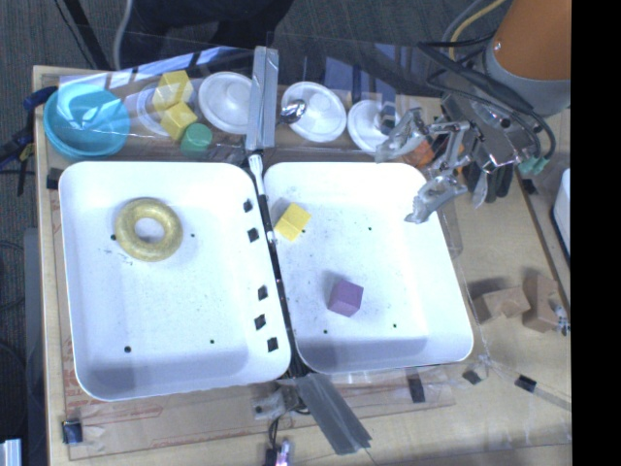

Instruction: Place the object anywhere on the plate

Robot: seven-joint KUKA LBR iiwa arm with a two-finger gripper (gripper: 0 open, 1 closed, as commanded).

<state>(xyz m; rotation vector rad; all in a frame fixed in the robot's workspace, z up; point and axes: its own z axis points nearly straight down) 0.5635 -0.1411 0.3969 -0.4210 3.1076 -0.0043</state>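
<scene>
Hand [432, 197] is hanging over right bin's [388, 352] far edge, grip state unclear, nothing visibly held, cube [344, 296] and block [292, 221] lying loose.

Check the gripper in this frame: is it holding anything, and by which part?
Nothing is held. The two-finger gripper hangs over the right white bin's upper right corner with nothing between its fingers; the yellow block and purple cube lie apart inside it.

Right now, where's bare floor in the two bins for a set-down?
Left bin: everything below and right of the gold ring is bare. Right bin: bare between the yellow block and the gripper, and along the front below the purple cube. Crowded: the back ledge, with the blue bowl and white lids.
</scene>
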